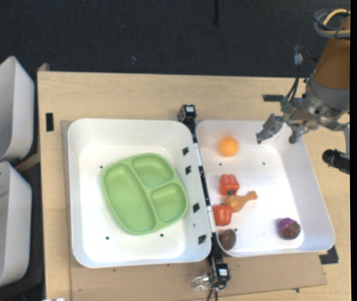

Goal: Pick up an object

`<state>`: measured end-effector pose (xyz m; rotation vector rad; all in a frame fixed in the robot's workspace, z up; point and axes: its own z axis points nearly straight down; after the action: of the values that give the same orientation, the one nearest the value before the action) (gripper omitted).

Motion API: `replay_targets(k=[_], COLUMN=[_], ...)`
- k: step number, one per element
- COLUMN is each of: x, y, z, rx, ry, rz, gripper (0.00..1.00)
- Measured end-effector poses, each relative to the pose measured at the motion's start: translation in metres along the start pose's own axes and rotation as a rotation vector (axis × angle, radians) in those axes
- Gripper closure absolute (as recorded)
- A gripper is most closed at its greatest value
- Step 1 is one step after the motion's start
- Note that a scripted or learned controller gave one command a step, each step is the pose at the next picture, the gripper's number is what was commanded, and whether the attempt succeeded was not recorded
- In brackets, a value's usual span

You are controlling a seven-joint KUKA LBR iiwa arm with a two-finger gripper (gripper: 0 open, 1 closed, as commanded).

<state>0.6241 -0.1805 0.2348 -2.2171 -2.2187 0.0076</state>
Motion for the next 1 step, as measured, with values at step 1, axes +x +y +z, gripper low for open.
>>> replay_targets(k=[1], x=[-0.0041], y=[0.0014], z=[0.0653], rx=[0.001], ry=[0.0], rz=[0.003], gripper=[0.0])
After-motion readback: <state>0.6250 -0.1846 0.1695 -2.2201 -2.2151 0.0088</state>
